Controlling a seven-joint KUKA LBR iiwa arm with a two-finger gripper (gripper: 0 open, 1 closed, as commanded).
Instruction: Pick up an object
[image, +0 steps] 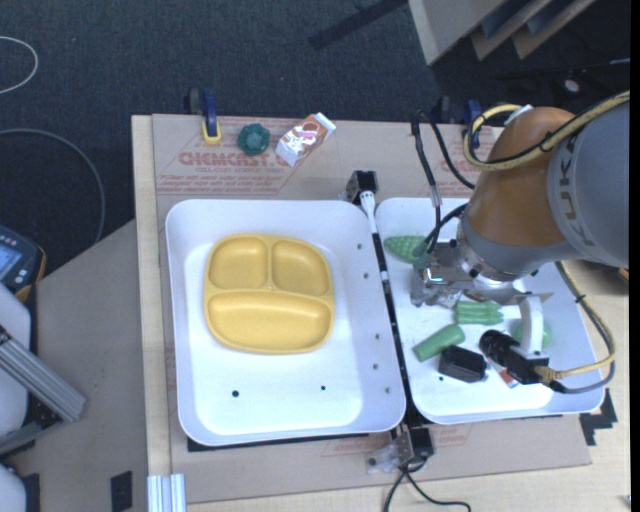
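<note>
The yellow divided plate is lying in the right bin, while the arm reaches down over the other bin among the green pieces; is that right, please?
Not quite: the camera view shows the yellow divided plate lying in the left bin. The rest holds: the arm reaches down over the other bin, among the green pieces.

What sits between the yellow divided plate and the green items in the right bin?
In the camera view: bare floor of the left bin, then the two bins' adjoining rims.
</note>
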